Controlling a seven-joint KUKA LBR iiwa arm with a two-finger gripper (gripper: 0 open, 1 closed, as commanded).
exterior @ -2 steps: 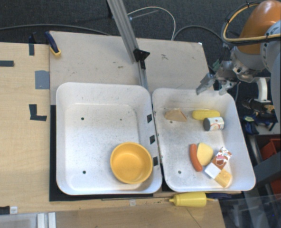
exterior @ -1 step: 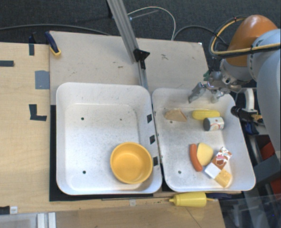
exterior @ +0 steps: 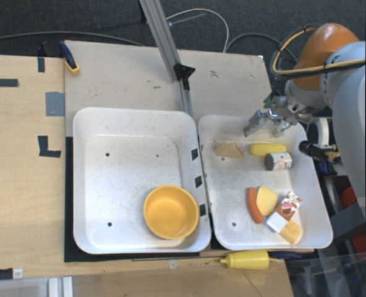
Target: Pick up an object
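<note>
Seen from the fixed camera above the bench, the gripper (exterior: 261, 120) is hanging over the far end of the right bin (exterior: 232, 218), its two fingers spreading apart with nothing between them, so the jaws are standing open and empty.

Taking the gripper as landmark, the tan wedge (exterior: 229, 150) is lying just toward the near side and to view-left of it, on the bin floor, with its long axis running roughly left to right across the view. The yellow banana-like piece (exterior: 268, 148) is lying directly nearward of the gripper, also stretching left to right, and the small can (exterior: 278, 161) is sitting on its side just beyond that. Well nearward again, a cluster of an orange carrot-like piece (exterior: 252, 205), a yellow wedge (exterior: 266, 199) and small packets (exterior: 284, 215) is crowding together. The yellow bowl (exterior: 170, 211) is resting far off to view-left in the left bin (exterior: 96, 166).

Judging by nearness, the banana-like piece or the tan wedge is looking the likeliest target; either way the jaws would probably be closing across the short axis after a small move nearward.
</note>
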